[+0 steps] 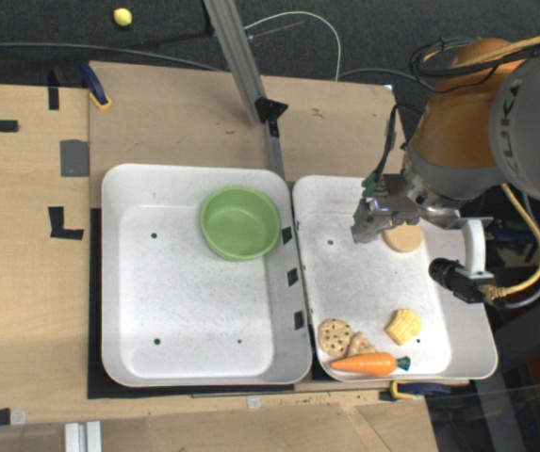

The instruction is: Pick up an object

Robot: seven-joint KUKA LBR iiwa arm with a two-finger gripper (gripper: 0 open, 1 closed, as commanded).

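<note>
My gripper (pixel 373 224) hangs over the upper middle of the right bin (pixel 345 281), its dark fingers pointing down and left. A round tan piece (pixel 404 240) lies just to its right, partly under the wrist. At the bin's near edge sit a round cookie (pixel 334 334), a yellow chunk (pixel 402 326) and an orange carrot (pixel 368 365) with a green tip. I see nothing between the fingers.
A green bowl (pixel 240 222) sits in the upper right of the left bin (pixel 156 299). A grey metal pole (pixel 241 55) slants in from the top, ending at the divide between the bins. A black fitting (pixel 453 279) sticks out over the right bin's edge.
</note>
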